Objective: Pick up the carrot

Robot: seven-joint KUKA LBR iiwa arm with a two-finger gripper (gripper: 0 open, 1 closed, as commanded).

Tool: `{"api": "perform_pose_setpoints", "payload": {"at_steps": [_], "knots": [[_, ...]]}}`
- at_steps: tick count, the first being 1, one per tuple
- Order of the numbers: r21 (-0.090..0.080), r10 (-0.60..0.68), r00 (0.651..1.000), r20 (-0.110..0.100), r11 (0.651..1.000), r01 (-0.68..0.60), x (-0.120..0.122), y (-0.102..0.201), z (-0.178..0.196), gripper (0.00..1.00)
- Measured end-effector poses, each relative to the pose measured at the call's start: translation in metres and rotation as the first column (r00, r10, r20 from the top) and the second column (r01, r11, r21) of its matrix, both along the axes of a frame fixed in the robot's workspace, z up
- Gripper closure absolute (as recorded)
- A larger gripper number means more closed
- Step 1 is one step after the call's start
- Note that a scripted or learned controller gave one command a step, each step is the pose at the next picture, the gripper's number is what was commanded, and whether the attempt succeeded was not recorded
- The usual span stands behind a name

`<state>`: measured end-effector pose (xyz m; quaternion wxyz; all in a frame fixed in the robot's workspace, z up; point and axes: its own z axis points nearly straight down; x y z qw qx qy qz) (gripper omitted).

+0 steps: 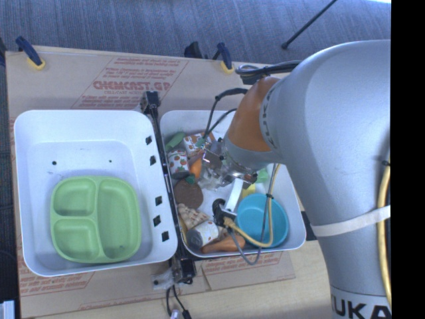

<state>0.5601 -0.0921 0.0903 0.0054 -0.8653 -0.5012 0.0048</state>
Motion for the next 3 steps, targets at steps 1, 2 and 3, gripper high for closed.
{"api": "perform_pose_setpoints", "payload": {"at_steps": [1, 2, 3], "knots": [[-0.002, -0.120, 0.993, 0.009, 0.993, 0.120, 0.001, 0.071, 0.104, 1.00], [-0.008, -0.452, 0.892, 0.006, 0.892, 0.452, -0.014, -0.005, 0.158, 1.00], [-0.009, -0.414, 0.910, -0.004, 0.910, 0.414, -0.003, 0.085, 0.098, 1.00]]}}
